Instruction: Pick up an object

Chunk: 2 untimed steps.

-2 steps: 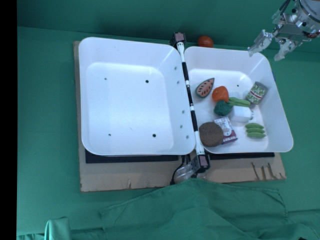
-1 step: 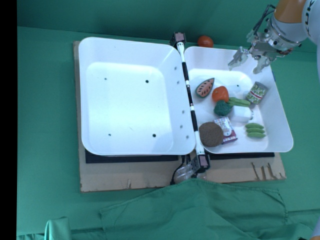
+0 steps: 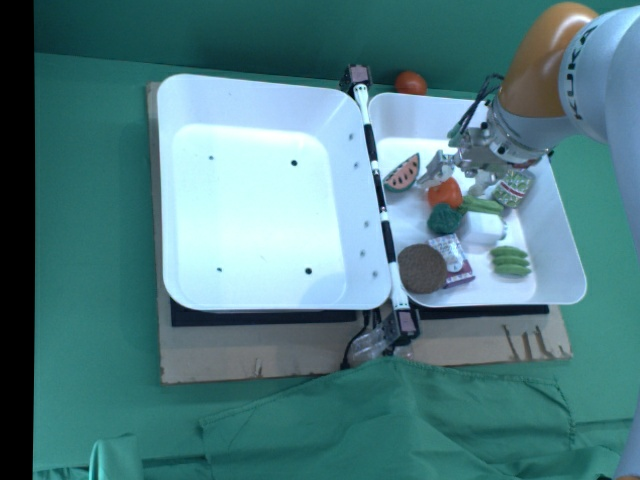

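Observation:
My gripper [image 3: 447,171] hangs low over the right bin [image 3: 560,233], just above an orange round piece [image 3: 445,193] with a dark green broccoli-like piece [image 3: 443,219] below it. A watermelon slice [image 3: 402,173] lies to the gripper's left. Nearby lie a brown round patty [image 3: 422,268], a red and white packet [image 3: 455,261], a white block [image 3: 483,231], green pea pods [image 3: 509,260] and a green printed packet [image 3: 513,189]. Nothing visibly sits between the fingers.
The left bin [image 3: 260,193] stands beside the right one, with a black-and-white divider bar [image 3: 378,193] between them. A red tomato [image 3: 410,83] lies outside, behind the right bin. Green cloth [image 3: 400,418] is bunched at the bench front.

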Motion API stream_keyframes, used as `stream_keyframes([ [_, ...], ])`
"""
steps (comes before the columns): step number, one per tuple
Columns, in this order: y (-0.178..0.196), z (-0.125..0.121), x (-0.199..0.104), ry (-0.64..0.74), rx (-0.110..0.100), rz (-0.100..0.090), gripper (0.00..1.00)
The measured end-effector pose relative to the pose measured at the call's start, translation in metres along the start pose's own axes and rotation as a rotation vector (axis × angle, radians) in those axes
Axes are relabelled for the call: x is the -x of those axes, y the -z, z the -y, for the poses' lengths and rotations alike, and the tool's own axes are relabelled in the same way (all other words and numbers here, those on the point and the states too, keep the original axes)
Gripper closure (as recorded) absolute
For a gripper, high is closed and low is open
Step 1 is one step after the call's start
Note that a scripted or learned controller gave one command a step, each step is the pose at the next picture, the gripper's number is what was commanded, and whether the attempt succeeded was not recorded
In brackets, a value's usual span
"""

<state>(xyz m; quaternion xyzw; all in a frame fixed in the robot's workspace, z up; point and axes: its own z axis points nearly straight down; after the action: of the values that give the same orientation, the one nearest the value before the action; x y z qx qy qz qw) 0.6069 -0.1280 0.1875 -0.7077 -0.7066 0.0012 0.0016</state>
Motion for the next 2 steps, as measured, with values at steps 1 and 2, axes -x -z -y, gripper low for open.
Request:
stream_keyframes([
  [1, 0.017, -0.0035, 0.0032, -0.004, 0.015, 0.005, 1.0],
  [2, 0.0164, -0.0033, 0.0031, -0.005, 0.014, 0.004, 0.0],
])
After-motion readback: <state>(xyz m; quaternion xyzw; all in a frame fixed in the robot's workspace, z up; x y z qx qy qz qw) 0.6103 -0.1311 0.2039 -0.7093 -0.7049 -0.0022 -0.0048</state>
